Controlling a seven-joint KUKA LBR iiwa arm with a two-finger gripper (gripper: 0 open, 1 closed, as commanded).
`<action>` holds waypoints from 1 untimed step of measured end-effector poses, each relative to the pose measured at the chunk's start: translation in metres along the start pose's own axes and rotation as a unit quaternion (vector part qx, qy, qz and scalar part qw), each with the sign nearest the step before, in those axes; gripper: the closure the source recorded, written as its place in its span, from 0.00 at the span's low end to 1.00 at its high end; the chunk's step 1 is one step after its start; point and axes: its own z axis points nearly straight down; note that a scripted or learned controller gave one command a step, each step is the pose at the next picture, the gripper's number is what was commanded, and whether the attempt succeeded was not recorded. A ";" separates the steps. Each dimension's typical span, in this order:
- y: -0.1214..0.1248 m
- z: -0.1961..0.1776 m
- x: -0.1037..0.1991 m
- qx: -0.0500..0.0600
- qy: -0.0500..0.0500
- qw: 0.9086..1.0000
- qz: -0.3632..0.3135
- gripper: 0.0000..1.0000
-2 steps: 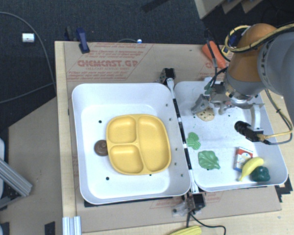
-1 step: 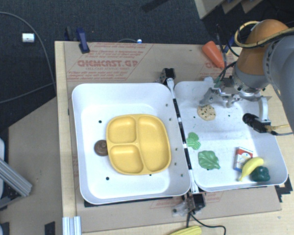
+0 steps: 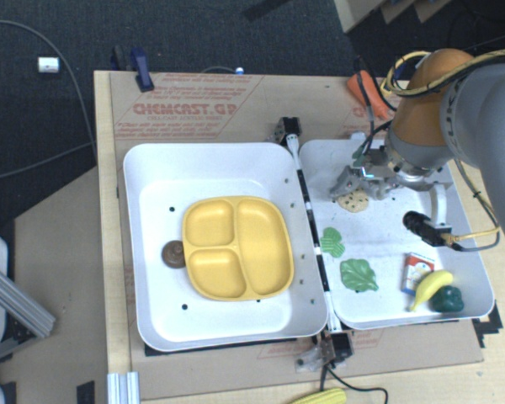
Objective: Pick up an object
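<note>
Where fingers (image 3: 359, 183) hover, round speckled cookie (image 3: 352, 200), perhaps.

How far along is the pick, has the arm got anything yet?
Done: the gripper is down in the right-hand white bin, right above the round tan cookie. In hand: nothing visibly lifted; whether the cookie is gripped can't be judged. Left: grasp and lift. The green leafy pieces, the yellow banana and the yellow divided plate in the left bin lie untouched.
</note>
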 end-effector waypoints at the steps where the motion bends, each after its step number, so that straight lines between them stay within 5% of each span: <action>1: 0.003 -0.015 0.000 -0.005 0.000 1.000 0.000 1.00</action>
